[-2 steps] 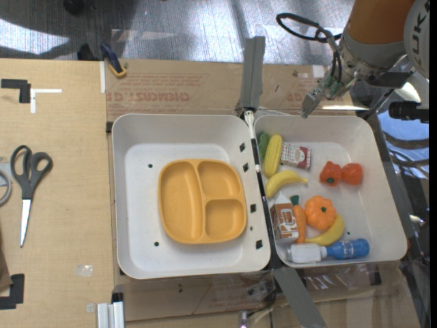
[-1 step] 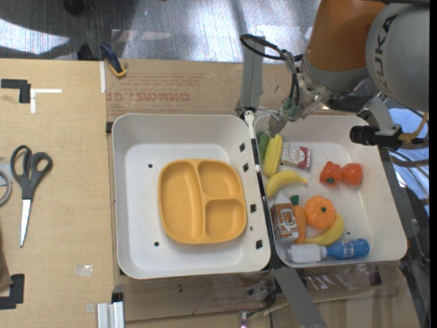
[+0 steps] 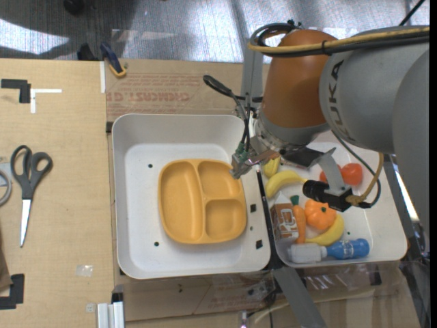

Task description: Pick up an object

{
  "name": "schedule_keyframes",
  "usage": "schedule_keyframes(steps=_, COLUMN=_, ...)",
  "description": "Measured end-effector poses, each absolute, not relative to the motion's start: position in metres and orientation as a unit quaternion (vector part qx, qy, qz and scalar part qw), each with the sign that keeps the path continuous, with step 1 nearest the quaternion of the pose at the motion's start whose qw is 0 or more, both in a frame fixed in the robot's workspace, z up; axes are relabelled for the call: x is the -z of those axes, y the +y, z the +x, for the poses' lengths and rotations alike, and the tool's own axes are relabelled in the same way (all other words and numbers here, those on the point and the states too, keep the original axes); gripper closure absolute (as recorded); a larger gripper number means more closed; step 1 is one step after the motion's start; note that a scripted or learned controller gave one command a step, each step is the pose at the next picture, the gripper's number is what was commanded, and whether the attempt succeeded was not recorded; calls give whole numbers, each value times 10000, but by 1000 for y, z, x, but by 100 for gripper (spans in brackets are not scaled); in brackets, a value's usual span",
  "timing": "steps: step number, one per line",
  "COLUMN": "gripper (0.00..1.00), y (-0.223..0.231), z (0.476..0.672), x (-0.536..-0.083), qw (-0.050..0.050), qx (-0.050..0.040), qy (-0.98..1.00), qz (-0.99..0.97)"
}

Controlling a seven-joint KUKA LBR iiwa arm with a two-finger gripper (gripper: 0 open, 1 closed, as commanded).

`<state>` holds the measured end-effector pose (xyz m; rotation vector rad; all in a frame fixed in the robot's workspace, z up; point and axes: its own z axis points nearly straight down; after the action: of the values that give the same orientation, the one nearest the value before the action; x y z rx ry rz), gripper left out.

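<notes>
Bananas (image 3: 285, 180), yellow, curved, beside gripper (image 3: 240, 164).

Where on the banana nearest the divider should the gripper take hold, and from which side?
Judging by its pose, grip the banana across its narrow middle, coming straight down from above. It lies flat and curved at the right bin's left edge, its upper face bare; the orange toy and brown packet crowd its lower side.
</notes>
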<state>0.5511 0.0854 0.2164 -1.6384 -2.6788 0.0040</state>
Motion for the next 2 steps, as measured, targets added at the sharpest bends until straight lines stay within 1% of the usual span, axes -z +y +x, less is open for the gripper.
schedule_keyframes(steps=1, gripper=100, y=-13, z=542, x=-306, qw=-19, qx=-4, qy=-9169, qz=-3991)
schedule_keyframes(steps=2, gripper=100, y=24, z=597, x=-314, qw=-5, qx=-8, qy=-8889, qz=-4581)
